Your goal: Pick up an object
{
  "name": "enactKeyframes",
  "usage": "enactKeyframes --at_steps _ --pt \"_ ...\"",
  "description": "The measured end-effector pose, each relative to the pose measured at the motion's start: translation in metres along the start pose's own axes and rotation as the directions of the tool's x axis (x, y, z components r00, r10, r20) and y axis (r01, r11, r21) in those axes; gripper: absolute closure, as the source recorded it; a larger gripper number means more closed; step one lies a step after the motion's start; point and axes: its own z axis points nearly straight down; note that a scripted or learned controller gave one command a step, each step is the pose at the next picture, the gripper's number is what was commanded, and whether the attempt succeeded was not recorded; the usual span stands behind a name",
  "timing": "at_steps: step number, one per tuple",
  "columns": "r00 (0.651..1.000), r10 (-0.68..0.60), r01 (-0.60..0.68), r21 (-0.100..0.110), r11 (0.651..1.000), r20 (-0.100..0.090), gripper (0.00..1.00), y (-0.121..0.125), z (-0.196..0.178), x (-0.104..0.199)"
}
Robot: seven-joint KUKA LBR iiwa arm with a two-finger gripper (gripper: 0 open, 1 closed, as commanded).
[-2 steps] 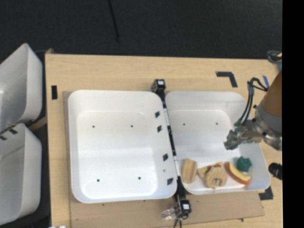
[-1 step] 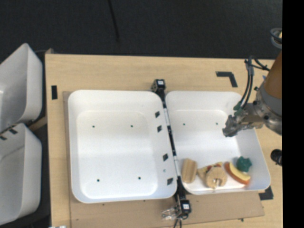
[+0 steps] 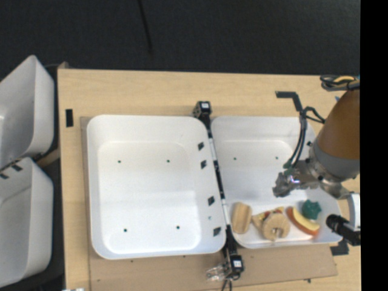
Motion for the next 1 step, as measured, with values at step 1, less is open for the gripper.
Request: enactKeyframes --at_steps 1 --pt "1.0 -0.004 0.004 -0.017 1.0 0.004 1.0 0.0022 -0.0971 -0.005"
